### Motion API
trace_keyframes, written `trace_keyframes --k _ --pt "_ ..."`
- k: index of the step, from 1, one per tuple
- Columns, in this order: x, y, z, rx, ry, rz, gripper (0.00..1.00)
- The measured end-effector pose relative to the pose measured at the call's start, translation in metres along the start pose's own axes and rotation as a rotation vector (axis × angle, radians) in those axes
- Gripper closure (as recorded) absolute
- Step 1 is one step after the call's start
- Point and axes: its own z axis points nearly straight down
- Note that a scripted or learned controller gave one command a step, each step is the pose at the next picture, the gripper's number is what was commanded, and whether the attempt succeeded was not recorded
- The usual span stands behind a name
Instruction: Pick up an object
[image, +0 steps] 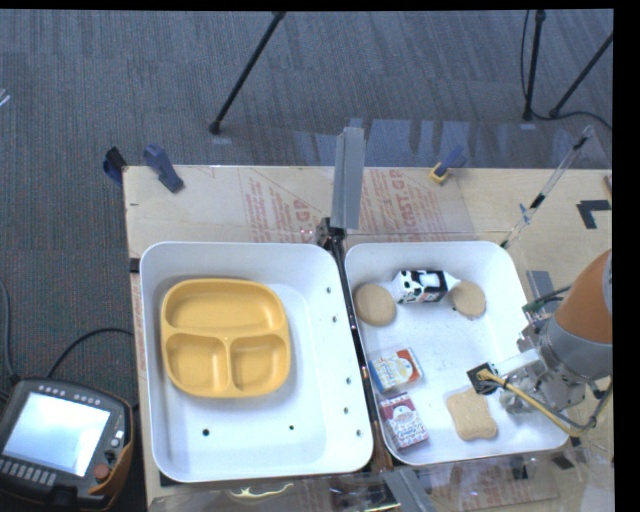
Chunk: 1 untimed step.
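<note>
Your gripper (527, 390) hangs over the right bin (445, 345) at its 4 o'clock edge; you cannot tell whether it is open or closed. The toast slice (471, 415) lies flat just at the gripper's 8 o'clock, near the bin's 5 o'clock corner. It is probably light, stiff toy food, thin and low. Take it across its narrower width, reaching close to the floor.

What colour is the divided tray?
The divided tray is plain yellow; the camera view shows it best.
</note>
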Motion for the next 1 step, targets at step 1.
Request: trace_keyframes --k 1 --pt "0.0209 -0.0965 0.0008 0.003 0.000 -0.027 1.00"
